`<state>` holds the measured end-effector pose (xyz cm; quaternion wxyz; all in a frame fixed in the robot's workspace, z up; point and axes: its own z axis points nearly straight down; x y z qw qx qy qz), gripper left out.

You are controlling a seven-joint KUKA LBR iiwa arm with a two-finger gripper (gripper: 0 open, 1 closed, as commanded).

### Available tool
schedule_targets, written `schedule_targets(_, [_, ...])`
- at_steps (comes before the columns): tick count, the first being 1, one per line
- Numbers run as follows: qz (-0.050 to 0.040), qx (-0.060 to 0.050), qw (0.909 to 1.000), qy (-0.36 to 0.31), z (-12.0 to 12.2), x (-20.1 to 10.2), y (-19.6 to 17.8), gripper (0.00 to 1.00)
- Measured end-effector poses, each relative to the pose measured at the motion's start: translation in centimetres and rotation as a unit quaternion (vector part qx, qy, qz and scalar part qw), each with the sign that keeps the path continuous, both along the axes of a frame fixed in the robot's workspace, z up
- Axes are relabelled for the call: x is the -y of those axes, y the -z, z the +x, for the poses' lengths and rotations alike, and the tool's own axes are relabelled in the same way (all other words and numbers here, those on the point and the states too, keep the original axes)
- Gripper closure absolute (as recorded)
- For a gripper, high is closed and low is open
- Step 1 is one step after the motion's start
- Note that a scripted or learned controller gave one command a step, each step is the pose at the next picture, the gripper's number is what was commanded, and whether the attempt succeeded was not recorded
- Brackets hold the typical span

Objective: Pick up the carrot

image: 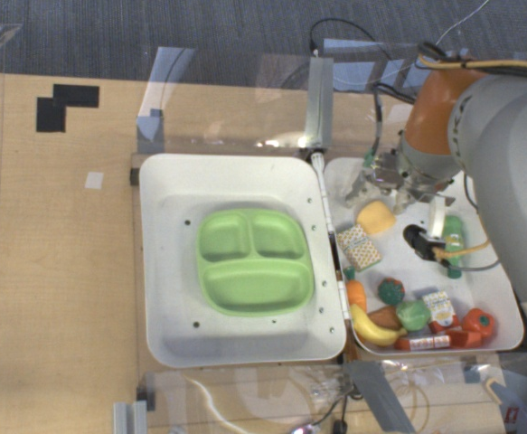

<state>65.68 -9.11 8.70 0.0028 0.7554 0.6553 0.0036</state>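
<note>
Carrot [357,295] lies in right bin [485,284], short and orange, hard against the bin's left wall in the near-left part. Banana [377,329] curves just below it, touching or nearly so; cannot tell which. Dark green and red fruit [390,290] sits just right of the carrot, with light green round item [414,316] next to that. Small printed carton [440,307], red vegetable [478,323] and red flat packet [428,342] crowd the bin's near edge. Checkered packet [360,247] lies beyond the carrot along the same wall, and yellow block [376,217] just past the packet. Green bottle [453,234] lies toward the bin's right side. Claw [397,191] hangs over the far end of the right bin, just past the yellow block and well apart from the carrot; whether it is wide or narrow, cannot tell. Arm [507,143] comes in from the right, orange band above the wrist. Left bin [168,242] holds green divided plate [254,287], flat in its middle. Both bins sit side by side on tabletop [55,278].
</note>
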Motion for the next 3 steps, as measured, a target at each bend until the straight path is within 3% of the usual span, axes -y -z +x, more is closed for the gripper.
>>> schedule_targets(1, [-0.0001,0.001,0.9999,-0.014,-5.4,0.5,-0.2,0.0])
schedule_targets(2, [-0.0015,0.001,0.9991,-0.043,-2.4,4.7,-0.1,0.0])
schedule_targets(3, [-0.0021,0.0,0.9932,-0.117,1.1,6.9,0.1,0.0])
